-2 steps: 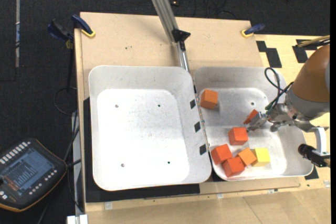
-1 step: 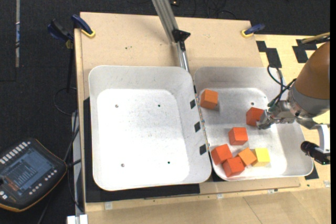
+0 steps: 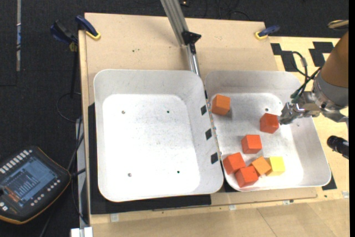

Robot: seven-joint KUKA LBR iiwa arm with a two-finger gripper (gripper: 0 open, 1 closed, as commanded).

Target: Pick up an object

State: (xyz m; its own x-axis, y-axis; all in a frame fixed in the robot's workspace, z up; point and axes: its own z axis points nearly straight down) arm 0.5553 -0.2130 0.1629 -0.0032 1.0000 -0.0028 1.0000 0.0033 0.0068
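Observation:
Several small blocks lie in the right bin. An orange cube sits near its back left. A red cube rests toward the right side, and my gripper hovers just to the right of it, close to or touching its upper edge. A red-orange cube lies in the middle. At the front, two red cubes, an orange cube and a yellow cube cluster together. Nothing visibly sits between the gripper's tips.
The left bin stands beside the right one, with black clips along the shared rim. A slanted metal pole rises behind the bins. A teach pendant lies off the bench at the lower left.

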